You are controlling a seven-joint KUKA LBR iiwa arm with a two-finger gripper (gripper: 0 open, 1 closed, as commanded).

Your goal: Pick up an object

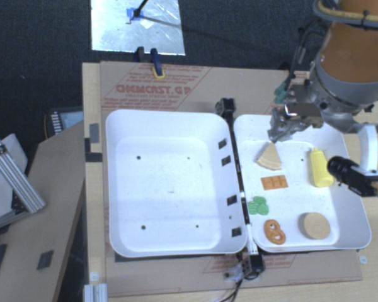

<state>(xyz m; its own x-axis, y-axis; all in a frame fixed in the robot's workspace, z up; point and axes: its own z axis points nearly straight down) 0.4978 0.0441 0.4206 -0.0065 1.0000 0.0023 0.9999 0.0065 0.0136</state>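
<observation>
A pale, wedge-shaped pizza slice [269,156] lies on the smooth white plastic of the right bin [353,234], just below the gripper [281,133], whose jaws' state I cannot tell. Around it sit a yellow bottle [320,167], an orange waffle square [274,182], a green leafy piece [258,205], a pretzel [274,231] and a round tan biscuit [315,226]. The left bin [123,131] adjoins it on a printed cardboard sheet [176,88], with dark carpet [31,36] beyond.

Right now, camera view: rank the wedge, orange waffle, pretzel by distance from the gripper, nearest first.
All in the right bin, below the gripper.
1. Tan wedge, just under it.
2. Orange waffle, mid-bin.
3. Pretzel, near the front edge.
</observation>
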